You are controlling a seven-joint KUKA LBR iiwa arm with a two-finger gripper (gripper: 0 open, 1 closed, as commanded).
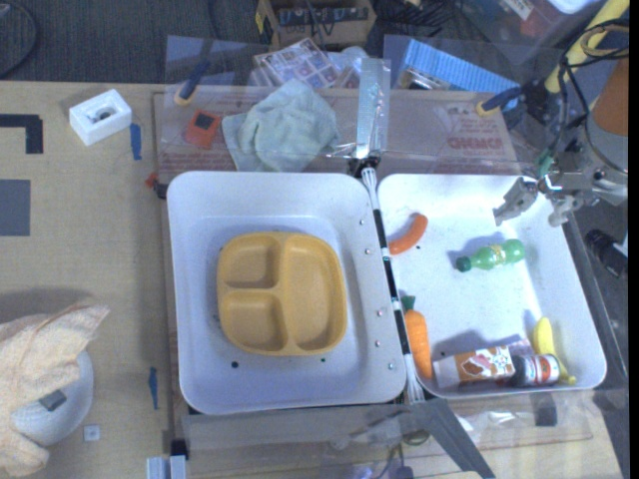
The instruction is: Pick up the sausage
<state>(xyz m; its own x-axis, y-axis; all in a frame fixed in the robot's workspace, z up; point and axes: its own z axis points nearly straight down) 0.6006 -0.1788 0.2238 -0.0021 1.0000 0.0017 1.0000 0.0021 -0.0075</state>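
Right bin (584,297), near edge: sauce bottle (496,367) lying on its side along the front wall, cap end toward the right. Banana (545,337) just beside its cap end, in the near right corner. Carrot (416,339) against the bin's left wall, green top pointing away from the camera, tip close to the bottle's base.

Left bin (190,297): yellow three-compartment plate (283,293) sits in the middle.

Mid right bin: green bottle (491,256) on its side, well apart from everything else.

Sausage (407,233) — far left part of the right bin, near the divider, lying at a slant, curved. Nothing touching it.

Gripper (532,200) is over the bin's far right corner, well apart from the sausage, nothing between the fingers. Fingers look spread apart, one toward the left and one toward the right — holding nothing.

Behind the bins: crumpled green cloth (283,128) on the clear sheet, small white box (100,116) on the bench far left.
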